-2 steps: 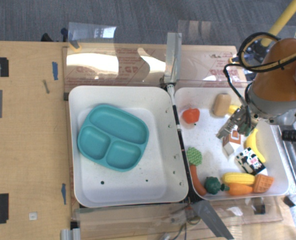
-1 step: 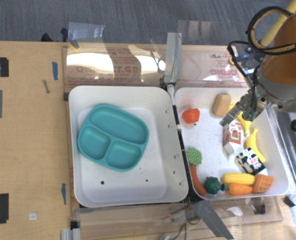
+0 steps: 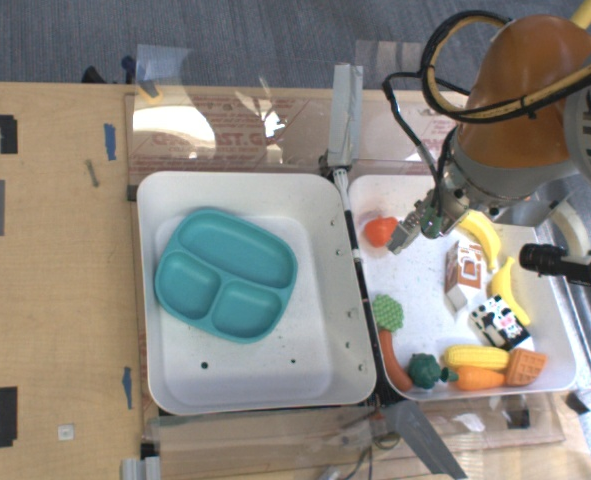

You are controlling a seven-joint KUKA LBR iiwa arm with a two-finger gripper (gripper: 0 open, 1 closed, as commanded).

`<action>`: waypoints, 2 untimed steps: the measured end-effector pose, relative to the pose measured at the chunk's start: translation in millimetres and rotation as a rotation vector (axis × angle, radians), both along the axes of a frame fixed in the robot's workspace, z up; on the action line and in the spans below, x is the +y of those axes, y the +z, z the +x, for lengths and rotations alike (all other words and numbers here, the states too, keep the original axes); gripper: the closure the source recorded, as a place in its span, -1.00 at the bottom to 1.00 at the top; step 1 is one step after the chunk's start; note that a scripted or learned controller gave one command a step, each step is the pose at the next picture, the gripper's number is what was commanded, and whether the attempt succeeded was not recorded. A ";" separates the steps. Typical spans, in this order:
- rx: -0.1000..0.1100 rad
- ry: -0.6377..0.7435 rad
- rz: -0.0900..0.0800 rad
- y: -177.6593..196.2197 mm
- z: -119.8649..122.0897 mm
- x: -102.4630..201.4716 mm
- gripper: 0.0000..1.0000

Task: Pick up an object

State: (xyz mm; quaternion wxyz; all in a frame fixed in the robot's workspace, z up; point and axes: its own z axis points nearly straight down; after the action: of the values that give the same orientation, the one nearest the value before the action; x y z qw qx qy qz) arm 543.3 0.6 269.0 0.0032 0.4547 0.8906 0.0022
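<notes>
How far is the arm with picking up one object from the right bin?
Nothing looks picked up yet. The toys, such as the round orange toy fruit and the yellow toy banana, lie in the right white bin. In hand: the two-finger gripper hangs low beside the orange fruit, with nothing visibly between its fingers. Left: grasping an object and lifting it.

Grey arm [image 3: 535, 158] with orange band [image 3: 535, 78], black looping cables [image 3: 445, 58].

Tan bench [image 3: 45, 268] — two white bins side by side, left bin [image 3: 165, 203] and right bin [image 3: 560, 368].
</notes>
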 end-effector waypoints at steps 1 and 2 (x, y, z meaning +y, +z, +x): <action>0.014 0.012 -0.003 -93.1 -28.8 -121.5 1.00; 0.003 -0.107 -0.001 -175.8 2.1 -114.2 1.00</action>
State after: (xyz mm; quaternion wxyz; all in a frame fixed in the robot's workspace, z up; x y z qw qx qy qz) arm 545.4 -113.6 93.2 0.0022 0.5019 0.8649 0.0010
